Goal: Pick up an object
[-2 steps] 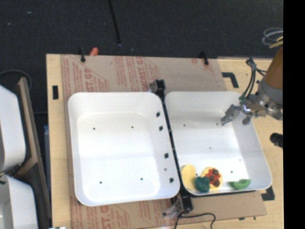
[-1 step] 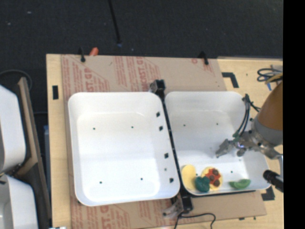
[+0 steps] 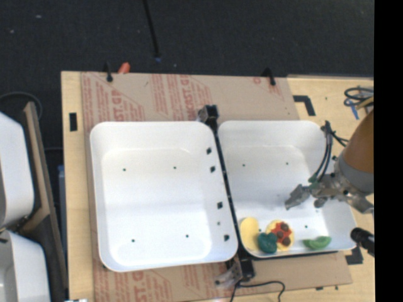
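My gripper (image 3: 307, 200) hangs over the right half of the right bin (image 3: 264, 137), reaching in from the right edge. Its fingers stand open and spread, with nothing between them. Along the bin's near wall lie a yellow object (image 3: 249, 226), a teal object (image 3: 267, 243), a yellow toy with red and black spots (image 3: 282, 232) and a green object (image 3: 317, 242). The gripper is above and to the right of this cluster, apart from all of them.
The left bin (image 3: 157, 194) sits beside the right one, with a black divider (image 3: 220, 181) between them. Cables (image 3: 329, 150) run from the arm over the right bin's far right corner. Both bins rest on a cardboard sheet (image 3: 157, 96).
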You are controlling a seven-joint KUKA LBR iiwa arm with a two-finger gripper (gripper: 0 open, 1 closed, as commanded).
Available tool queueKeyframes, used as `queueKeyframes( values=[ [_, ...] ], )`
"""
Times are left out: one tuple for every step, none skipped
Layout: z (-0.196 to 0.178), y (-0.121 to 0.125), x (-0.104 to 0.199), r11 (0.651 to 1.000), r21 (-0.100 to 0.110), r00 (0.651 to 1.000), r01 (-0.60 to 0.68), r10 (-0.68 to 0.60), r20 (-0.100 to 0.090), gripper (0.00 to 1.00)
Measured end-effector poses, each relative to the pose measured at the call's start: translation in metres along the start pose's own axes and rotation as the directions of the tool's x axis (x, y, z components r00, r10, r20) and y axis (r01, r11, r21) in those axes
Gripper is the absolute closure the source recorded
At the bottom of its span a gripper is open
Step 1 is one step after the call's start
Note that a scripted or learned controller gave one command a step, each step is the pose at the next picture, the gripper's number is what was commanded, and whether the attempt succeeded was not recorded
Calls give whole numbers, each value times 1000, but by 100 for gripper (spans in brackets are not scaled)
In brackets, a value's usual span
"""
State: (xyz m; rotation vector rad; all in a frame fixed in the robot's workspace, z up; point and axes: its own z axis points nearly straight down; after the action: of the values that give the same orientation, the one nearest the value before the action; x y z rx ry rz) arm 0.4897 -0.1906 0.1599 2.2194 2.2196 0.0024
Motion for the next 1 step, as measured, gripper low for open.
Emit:
queueKeyframes(
  values=[
    [31,0,24,1000,4,1000,-10,10,-1,0]
  ],
)
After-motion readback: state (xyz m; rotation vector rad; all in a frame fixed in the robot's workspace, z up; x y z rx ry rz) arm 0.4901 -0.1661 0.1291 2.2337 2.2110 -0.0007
